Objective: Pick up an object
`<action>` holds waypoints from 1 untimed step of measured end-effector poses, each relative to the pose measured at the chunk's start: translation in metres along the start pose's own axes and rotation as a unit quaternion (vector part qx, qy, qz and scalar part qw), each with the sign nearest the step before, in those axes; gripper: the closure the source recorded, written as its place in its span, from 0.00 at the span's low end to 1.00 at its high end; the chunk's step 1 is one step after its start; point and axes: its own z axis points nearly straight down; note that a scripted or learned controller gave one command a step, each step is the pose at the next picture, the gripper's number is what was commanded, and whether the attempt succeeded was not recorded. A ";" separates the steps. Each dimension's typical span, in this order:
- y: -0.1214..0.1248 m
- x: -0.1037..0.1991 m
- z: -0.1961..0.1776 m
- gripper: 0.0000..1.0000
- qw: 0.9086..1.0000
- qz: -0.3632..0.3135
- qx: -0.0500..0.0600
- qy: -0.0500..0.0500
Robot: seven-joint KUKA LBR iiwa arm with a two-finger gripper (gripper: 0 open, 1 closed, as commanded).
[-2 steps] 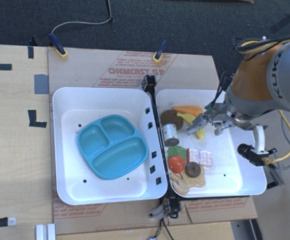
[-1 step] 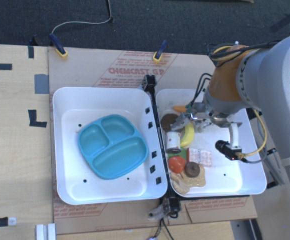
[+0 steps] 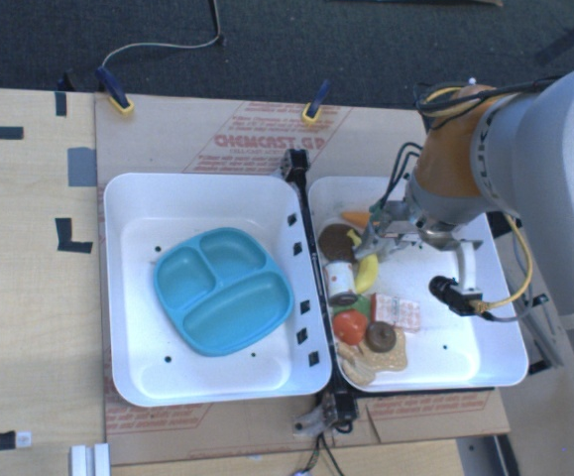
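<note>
Currently I am reaching in from 3 o'clock, my grey arm [image 3: 524, 157] with its orange band [image 3: 450, 157] hanging over the upper part of the right bin [image 3: 495, 365]. My gripper [image 3: 386, 238] is sitting low over the bin's upper-left area, pointing toward 9 o'clock. Whether it is spread or closed, I cannot tell: the wrist and the clutter under it are masking the tip, and nothing is showing plainly as held.

Objects are lying crowded along the bin's left wall. A yellow banana-like piece [image 3: 366, 272] is lying just at 7 o'clock of my gripper, close enough that I cannot tell whether we are touching. A dark brown round piece [image 3: 337, 239] is sitting at 9 o'clock of it, near. An orange piece [image 3: 355, 218] is peeking out at 10 o'clock, just beside the gripper. Toward 6 o'clock, farther off, a small can [image 3: 340, 281], a red tomato-like piece [image 3: 349, 326], a red-and-white packet [image 3: 396, 312], a brown doughnut-like ring [image 3: 381, 337] and a tan flat piece [image 3: 371, 363] are lying clustered.

A black fitting on a cable [image 3: 453, 294] is hanging at 4 o'clock of the gripper.

In the left bin [image 3: 128, 365], a blue divided plate [image 3: 223, 289] is lying well apart from everything I am working near.
</note>
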 end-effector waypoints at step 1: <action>-0.045 0.057 -0.075 1.00 1.000 -0.001 -0.001 0.000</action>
